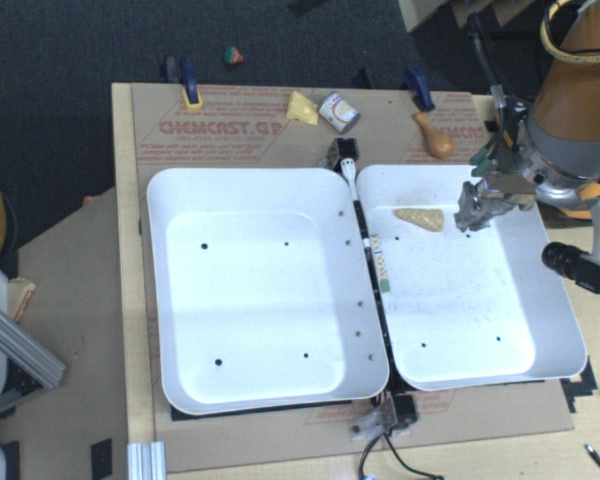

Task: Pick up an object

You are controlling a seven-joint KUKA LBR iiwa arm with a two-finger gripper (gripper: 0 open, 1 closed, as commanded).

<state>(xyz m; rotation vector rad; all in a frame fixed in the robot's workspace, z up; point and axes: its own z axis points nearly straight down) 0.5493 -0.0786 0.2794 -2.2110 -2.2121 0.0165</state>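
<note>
The right bin (480,308) holds a tan wedge (421,218) near its upper edge, while the gripper (470,211) hovers just right of it, not holding it. Whether the fingers are spread, I cannot tell. The left bin (260,288) has a wide bare floor.

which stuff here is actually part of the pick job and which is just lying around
Part of the job:
- tan wedge-shaped piece in the right bin
- gripper, just beside it

Lying about:
- left bin
- yellow piece, small white box and wooden-handled tool on the board behind the bins

Slanted overhead view of both bins (170,268)
</note>
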